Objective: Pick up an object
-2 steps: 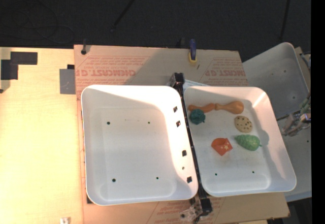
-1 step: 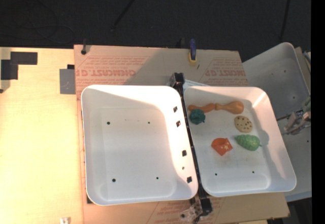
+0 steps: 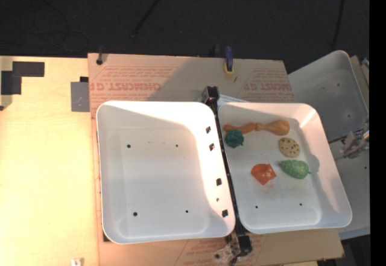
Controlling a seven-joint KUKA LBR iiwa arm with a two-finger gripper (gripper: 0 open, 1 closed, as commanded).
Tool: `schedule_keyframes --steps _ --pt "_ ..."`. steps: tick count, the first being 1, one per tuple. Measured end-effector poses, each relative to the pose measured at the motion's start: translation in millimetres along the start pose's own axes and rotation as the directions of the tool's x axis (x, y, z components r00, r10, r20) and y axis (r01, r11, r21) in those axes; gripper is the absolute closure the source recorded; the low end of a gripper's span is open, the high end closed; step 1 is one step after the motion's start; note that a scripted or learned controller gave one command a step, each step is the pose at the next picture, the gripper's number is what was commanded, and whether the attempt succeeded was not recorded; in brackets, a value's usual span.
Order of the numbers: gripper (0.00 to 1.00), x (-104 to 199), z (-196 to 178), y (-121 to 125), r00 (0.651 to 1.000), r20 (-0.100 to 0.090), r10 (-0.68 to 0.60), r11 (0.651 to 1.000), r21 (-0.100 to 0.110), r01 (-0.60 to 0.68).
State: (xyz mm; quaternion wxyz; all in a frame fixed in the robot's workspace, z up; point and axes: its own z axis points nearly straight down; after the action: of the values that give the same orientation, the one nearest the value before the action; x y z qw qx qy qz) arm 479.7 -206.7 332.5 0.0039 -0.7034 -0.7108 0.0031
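Camera view: red object [image 3: 263, 173], green object [image 3: 294, 168], cookie [image 3: 289, 147], teal object [image 3: 234, 137] and wooden pin [image 3: 259, 128] all rest in the right bin [image 3: 338, 201]. None is lifted, so the whole pick remains. A metallic part [image 3: 356, 142], possibly the gripper, sits right of the bin, well apart; its opening cannot be told.

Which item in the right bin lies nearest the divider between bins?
The dark teal lump, at the left end of the orange stick; the others lie further right.
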Motion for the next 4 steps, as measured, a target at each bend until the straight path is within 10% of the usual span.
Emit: schedule_keyframes --steps 4 --pt "1.00 -4 -37 -1 1.000 0.003 -0.019 1.000 0.001 0.019"
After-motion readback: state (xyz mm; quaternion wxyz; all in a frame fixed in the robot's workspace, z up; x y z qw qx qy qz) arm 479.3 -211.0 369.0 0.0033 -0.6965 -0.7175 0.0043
